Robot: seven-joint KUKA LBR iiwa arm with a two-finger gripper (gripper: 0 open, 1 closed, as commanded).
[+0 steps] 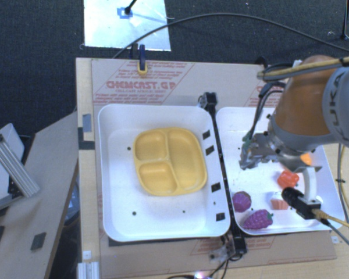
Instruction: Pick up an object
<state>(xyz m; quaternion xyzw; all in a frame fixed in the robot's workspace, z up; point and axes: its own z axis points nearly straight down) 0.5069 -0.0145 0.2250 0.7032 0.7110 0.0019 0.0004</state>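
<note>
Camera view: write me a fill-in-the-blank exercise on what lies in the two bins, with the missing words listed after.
1. The yellow tray has ____ compartments.
2. The yellow tray lies in the ____ bin of the two white bins.
3. The purple berry toy lies near the ____ wall of the right bin.
4. The end effector hovers over the ____ bin.

Missing words: three; left; front; right

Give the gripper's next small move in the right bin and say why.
Probably shift toward the near corner and lower over a purple fruit. The gripper hangs over bare bin floor, with nothing seen between its fingers, while the round purple fruit and grape bunch lie nearer the front.
</note>
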